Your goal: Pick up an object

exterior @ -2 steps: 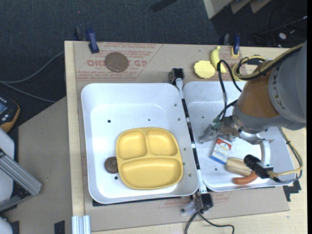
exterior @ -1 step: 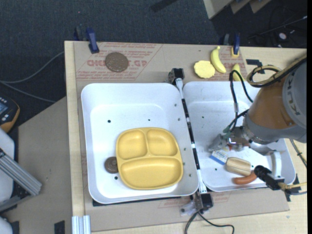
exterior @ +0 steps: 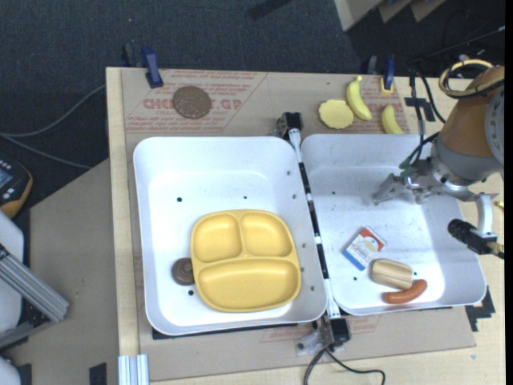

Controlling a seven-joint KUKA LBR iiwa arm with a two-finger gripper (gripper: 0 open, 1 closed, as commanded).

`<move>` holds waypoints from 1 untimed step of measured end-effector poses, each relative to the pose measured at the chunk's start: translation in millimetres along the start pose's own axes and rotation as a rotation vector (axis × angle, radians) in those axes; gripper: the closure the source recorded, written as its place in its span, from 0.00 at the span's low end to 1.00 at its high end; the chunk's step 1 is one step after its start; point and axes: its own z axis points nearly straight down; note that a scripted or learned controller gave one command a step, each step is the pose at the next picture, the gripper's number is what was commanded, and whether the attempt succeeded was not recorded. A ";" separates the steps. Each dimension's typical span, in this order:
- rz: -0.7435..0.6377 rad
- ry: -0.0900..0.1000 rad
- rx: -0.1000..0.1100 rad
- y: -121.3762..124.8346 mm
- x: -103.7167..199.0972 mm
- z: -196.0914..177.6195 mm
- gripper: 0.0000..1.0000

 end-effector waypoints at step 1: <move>-0.012 0.008 -0.012 11.1 96.3 -164.6 0.00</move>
